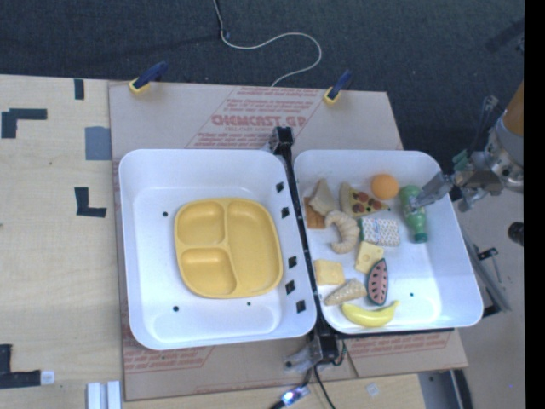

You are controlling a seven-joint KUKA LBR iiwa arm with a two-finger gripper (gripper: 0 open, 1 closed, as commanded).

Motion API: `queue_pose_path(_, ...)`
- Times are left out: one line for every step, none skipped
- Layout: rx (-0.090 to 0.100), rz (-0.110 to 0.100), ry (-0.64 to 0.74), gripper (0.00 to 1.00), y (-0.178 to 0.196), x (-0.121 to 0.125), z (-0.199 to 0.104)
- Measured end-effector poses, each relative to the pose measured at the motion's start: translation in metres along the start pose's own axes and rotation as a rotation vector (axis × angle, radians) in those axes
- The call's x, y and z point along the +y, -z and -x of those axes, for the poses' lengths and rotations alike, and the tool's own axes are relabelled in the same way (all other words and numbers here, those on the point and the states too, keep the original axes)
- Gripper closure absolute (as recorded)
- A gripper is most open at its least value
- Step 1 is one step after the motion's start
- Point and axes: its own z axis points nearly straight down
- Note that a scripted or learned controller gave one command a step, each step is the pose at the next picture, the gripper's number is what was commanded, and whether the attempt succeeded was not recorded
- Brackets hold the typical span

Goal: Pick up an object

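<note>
So the arm is reaching in from the right and the gripper (436, 186) sits over the right edge of the right bin (443, 292), right next to a green bottle (415, 215). Honestly can't tell from this angle what the business end is doing, it's too small and blurry, and nothing is visibly held. My read is we're at the approach step, nothing picked yet.

All the pickable stuff is piled in that right bin: an orange (385, 185), a pizza slice (361, 199), a croissant (344, 230), a watermelon slice (378, 281), a banana (370, 314) at the front, plus some cheese-looking chunks. The left bin (145, 254) just has a yellow divided plate (228, 247) in it.

Next move, I'd guess, is to line up over the green bottle since it's the closest thing, drop down and close on it. It's near the bin wall, so there's not much room on that side and the grab could slip.

Writing-wise, the cardboard (247, 122) under the bins has red print that looks like "CHEMGEAR" or similar, can't read it properly
</note>
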Motion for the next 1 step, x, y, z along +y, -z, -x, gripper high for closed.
queue_pose_path(-0.003,0.013,0.004,0.0,0.0077,0.0025,-0.0006)
